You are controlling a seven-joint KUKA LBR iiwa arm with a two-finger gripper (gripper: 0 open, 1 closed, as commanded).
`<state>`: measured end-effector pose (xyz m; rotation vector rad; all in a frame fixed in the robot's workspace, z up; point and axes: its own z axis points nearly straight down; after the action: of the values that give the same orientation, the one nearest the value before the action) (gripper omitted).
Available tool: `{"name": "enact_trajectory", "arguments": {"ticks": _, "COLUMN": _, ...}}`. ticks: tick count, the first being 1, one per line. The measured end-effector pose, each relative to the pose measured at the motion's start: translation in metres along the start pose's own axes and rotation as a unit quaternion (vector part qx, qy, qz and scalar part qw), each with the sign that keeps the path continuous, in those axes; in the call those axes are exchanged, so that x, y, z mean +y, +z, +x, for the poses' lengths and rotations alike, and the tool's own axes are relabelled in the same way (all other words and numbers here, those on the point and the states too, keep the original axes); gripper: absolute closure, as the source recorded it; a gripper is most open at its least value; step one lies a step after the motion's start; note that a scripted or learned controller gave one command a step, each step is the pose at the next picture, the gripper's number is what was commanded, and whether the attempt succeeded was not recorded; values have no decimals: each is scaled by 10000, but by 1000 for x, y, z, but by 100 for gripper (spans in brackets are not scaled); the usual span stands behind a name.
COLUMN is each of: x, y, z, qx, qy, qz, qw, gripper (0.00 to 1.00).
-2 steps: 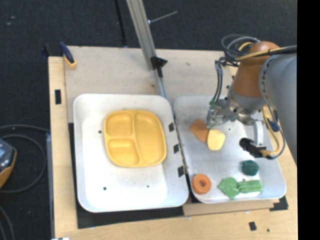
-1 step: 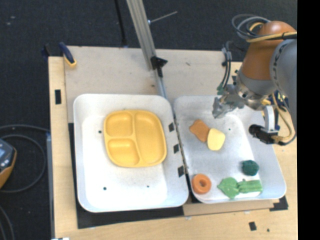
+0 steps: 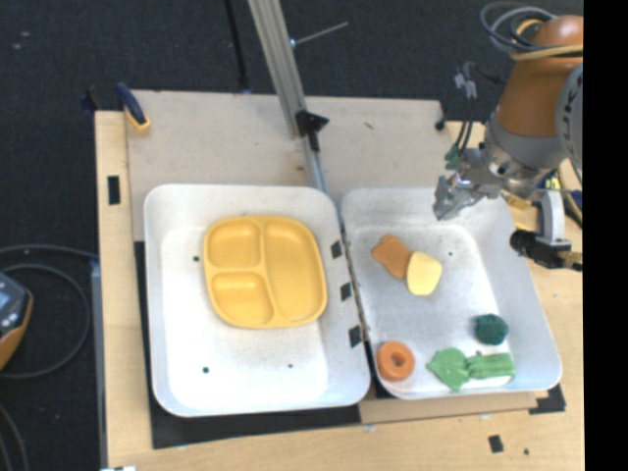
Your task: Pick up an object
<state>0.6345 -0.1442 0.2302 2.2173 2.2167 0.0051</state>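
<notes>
The likeliest target is the pale yellow piece (image 3: 424,274), lying flat near the middle of the right bin (image 3: 520,292) and touching a brown piece (image 3: 392,255) on its upper-left side; that contact is what makes this pick awkward. The gripper (image 3: 453,200) hangs over the bin's far edge, above and a little right of the pair and well apart from them, and nothing sits between its fingers. They look slightly parted, though at this slant and blur I would not swear to it. To do the step well, I judge the arm should travel toward the near side and come down centred on the yellow piece, fingers turned so they close across its free sides, not along the seam with the brown one. Otherwise a finger may land on the neighbour and nudge both. Easier alternatives sit alone: a dark green ball (image 3: 491,329), an orange ring (image 3: 396,360) and a light green toy (image 3: 472,367) by the near rim. The left bin (image 3: 177,361) holds a yellow divided plate (image 3: 265,269).
</notes>
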Motion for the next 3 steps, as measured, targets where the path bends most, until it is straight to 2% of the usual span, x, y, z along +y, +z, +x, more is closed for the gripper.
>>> {"name": "enact_trajectory", "arguments": {"ticks": 1, "x": 1, "y": -27, "z": -1, "qx": 5, "qy": -16, "qz": 8, "qw": 10000, "gripper": 100}}
{"name": "enact_trajectory", "arguments": {"ticks": 3, "x": -26, "y": -5, "z": 102, "qx": 13, "qy": -33, "qz": 37, "qw": 10000, "gripper": 100}}
